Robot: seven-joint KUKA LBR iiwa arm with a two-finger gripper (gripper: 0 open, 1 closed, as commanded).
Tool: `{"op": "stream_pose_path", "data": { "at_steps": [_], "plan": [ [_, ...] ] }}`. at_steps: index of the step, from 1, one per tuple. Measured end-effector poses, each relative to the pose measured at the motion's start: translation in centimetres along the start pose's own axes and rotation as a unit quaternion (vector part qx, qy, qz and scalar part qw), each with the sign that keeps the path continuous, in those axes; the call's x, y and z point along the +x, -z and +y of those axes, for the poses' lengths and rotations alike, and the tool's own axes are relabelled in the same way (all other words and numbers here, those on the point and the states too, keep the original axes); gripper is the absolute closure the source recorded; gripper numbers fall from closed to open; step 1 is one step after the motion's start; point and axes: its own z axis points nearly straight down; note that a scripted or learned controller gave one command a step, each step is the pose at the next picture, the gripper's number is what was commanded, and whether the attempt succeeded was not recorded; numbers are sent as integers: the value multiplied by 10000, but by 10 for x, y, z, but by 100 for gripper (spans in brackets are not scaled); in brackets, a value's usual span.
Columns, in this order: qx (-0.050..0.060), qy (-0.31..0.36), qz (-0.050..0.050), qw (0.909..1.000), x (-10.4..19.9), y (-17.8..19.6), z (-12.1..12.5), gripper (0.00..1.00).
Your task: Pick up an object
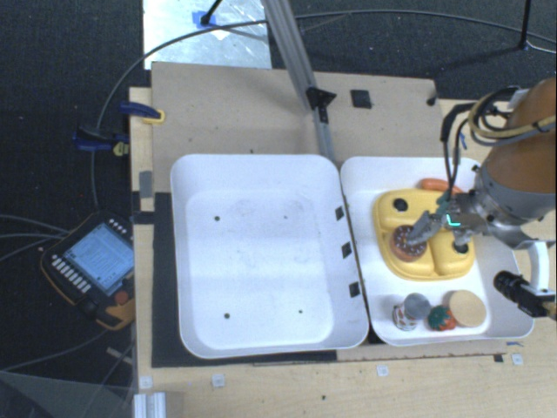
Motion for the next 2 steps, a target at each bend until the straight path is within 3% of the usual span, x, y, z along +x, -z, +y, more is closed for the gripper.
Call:
{"op": "stream_pose_path", "data": {
  "at_steps": [1, 2],
  "plan": [
    [-5, 1, -1, 10000, 0, 0, 0, 0],
    [18, -12, 2, 10000, 5, -44, -4, 0]
  ]
}}
